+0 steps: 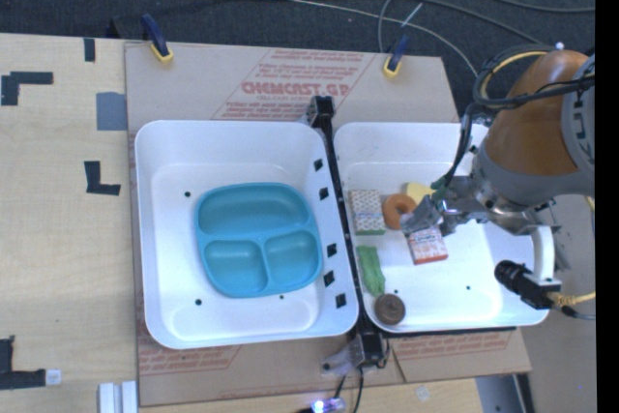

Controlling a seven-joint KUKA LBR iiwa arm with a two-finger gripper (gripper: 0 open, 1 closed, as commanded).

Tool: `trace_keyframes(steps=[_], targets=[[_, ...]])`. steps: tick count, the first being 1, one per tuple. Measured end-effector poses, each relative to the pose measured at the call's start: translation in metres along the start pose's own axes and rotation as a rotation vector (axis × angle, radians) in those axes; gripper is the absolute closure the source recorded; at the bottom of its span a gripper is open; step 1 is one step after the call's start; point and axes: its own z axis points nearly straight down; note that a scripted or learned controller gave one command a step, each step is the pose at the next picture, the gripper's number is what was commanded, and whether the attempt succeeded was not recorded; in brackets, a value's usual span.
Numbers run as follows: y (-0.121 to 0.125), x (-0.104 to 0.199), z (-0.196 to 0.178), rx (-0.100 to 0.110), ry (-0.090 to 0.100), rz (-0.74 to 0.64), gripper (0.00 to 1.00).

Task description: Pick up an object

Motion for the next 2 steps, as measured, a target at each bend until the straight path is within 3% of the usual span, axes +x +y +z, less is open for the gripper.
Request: trace_keyframes(steps=[1, 2], targets=[[0.001, 0.000, -0.053, -0.001, 0.000, -0.001, 1.00], [0.019, 0.043, -0.036, 0.006, 0.001, -0.003, 1.00]])
